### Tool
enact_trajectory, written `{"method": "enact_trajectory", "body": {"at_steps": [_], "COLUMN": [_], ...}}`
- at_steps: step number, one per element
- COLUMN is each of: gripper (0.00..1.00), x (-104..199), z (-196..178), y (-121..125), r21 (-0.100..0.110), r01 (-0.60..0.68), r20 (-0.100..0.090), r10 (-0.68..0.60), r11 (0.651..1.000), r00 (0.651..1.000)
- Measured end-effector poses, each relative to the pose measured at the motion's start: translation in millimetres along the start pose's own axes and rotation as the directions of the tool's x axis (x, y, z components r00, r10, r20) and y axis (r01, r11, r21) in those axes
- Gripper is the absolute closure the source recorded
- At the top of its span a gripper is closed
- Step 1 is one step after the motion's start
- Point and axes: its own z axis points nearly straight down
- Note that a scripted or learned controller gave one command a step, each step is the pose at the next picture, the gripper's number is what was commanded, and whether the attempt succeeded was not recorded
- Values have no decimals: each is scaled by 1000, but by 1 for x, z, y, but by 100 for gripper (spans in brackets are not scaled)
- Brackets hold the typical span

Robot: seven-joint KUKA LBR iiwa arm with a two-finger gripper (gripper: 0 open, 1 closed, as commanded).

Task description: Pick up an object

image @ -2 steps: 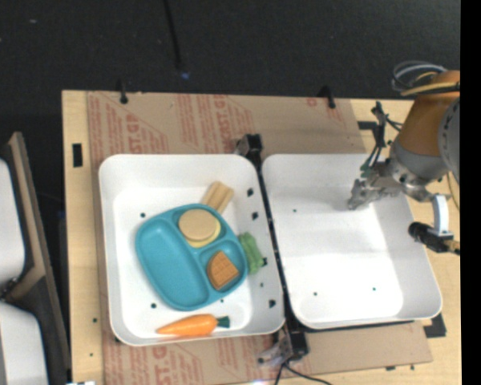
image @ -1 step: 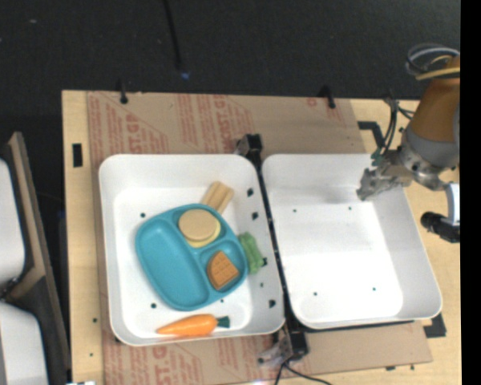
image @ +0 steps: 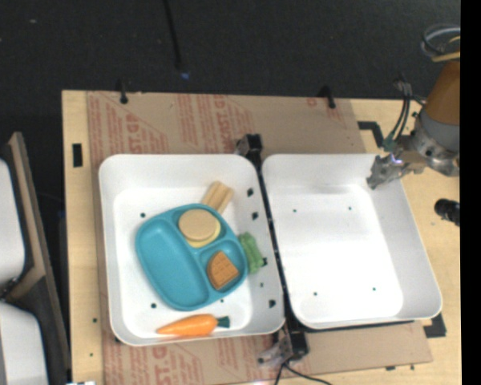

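My gripper (image: 382, 173): over right bin's (image: 401, 295) top-right corner; open or closed, I cannot tell.
Carrot (image: 190, 325): left bin (image: 116, 215), front edge.
Blue tray (image: 180, 259): left bin, centre, holding toy food.

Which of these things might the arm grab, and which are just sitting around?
Might be picked up, all in the left bin:
blue tray
round cookie
brown cracker
carrot
wooden block
green piece

Just there:
right bin
bench
gripper, at the right bin's far corner
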Motion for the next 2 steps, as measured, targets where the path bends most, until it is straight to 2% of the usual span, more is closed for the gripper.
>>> {"method": "enact_trajectory", "body": {"at_steps": [1, 2], "gripper": [100, 100], "x": [-1, 51], "z": [-37, -49], "y": [1, -8], "r21": [1, 3], "r01": [0, 4], "r20": [0, -2], "r10": [0, -4], "r11": [1000, 1000], "r00": [1000, 1000]}}
